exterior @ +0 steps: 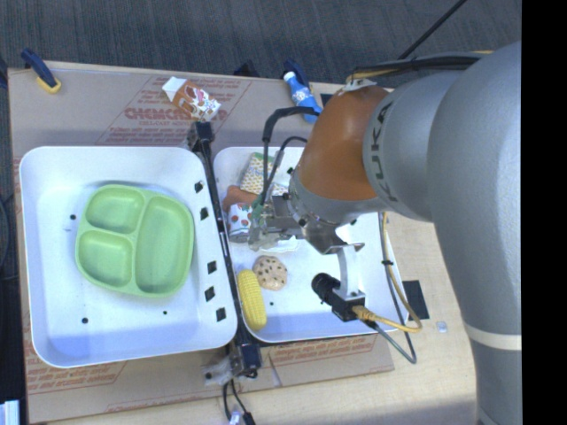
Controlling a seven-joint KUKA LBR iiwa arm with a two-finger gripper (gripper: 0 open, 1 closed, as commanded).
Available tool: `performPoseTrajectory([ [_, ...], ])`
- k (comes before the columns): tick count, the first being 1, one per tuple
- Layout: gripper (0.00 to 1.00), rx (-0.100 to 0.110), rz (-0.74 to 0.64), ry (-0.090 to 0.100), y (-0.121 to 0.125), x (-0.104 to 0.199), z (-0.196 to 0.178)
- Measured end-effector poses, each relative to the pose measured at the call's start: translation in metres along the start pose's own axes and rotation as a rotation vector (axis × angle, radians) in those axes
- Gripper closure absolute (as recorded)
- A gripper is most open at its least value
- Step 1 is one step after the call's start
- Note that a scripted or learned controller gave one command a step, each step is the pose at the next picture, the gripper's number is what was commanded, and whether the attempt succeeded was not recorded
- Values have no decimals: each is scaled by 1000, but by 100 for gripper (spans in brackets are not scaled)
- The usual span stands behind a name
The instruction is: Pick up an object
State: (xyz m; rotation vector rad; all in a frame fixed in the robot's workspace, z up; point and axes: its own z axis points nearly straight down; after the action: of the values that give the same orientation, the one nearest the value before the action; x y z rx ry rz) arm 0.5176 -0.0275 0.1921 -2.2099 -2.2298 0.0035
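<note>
I can't tell my pincer's state; the cookie just below looks light, rigid, best pinched across its edges.

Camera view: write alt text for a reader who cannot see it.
A grey robot arm with an orange band reaches down into the right white bin, above a round cookie and a yellow corn cob. The left white bin holds a green divided plastic plate.

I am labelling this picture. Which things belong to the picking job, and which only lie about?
Job: gripper; right bin items: cookie, corn cob, small can, patterned packet.

Lying about: green divided plate, blue clamps, wrapped snack.
</note>
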Motion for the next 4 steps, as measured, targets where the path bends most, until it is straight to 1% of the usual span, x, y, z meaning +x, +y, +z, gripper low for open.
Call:
performPoseTrajectory([
  [1,0,1,1,-1,0,-1,0],
  [2,0,-2,5,0,54,-40,0],
  [3,0,-4,5,-1,47,-96,-85],
  [4,0,-2,5,0,-3,-97,-89],
])
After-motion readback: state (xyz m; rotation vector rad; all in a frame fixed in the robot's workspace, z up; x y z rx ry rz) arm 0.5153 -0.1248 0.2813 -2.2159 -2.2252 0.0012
